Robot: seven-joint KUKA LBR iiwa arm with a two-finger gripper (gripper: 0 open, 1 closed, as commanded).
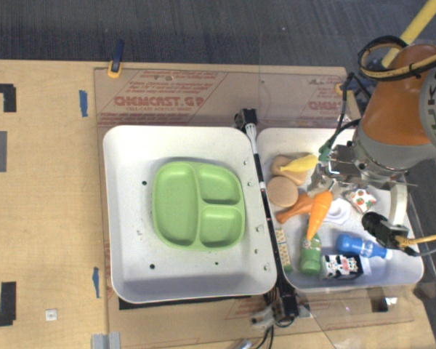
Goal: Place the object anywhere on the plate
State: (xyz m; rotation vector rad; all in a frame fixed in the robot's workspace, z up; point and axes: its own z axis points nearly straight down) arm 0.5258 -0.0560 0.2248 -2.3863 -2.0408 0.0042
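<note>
Metal of the end effector (333, 171) hangs low over the right bin (407, 267), just above the toy carrot (318, 211). Whether anything is clamped in it I cannot tell; the wrist hides that part. The carrot lies aslant with its green top toward the near side, touching an orange piece (294, 208) beside it. Close around sit a round tan disc (281, 190), a yellow wedge (299, 166), a white cup-like thing (339, 212), a small spotted cube (361, 199), a green bottle (311, 257), a blue-and-white bottle (360, 247) and a black-and-white carton (341, 267).

The carrot looks to be the object meant, though that is a judgement. To do this step well, the descent should be centred on the carrot's thick middle and square across its length — the crowding neighbours leave little room, and a skewed closing would likely nudge it away or catch the orange piece too.

The green plate (198, 203), divided into three compartments, lies in the left bin (123, 195) on the worktop (43, 195), well apart — any compartment will serve.
</note>
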